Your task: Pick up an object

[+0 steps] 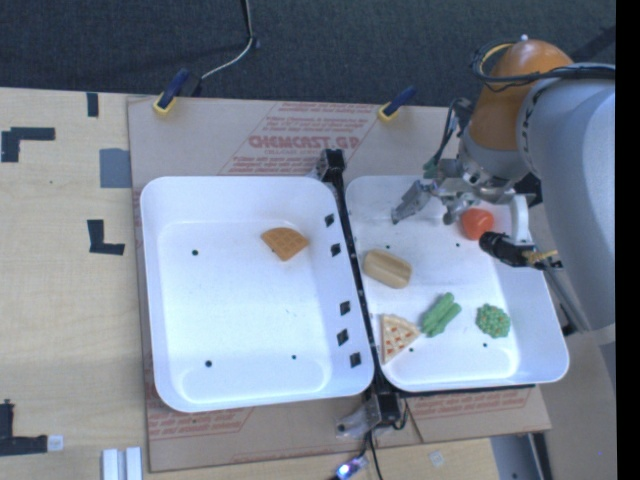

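Note:
My gripper (428,210) hangs over the back of the right bin (530,368), open, with nothing between its fingers. A red tomato (476,222) lies just to its right, close to the right finger. In front of the gripper, by the divider, rests a tan bread roll (387,268). Nearer the front of that bin are a pizza slice (397,335), a green pea pod (440,314) and a broccoli floret (492,320). An orange waffle piece (285,242) lies alone in the left bin (170,268).
The arm's grey body and orange band (520,78) loom over the right bin's back right corner. A black clip strip (345,268) runs between the bins. Blue-and-yellow clamps (172,90) hold the cardboard sheet at the back.

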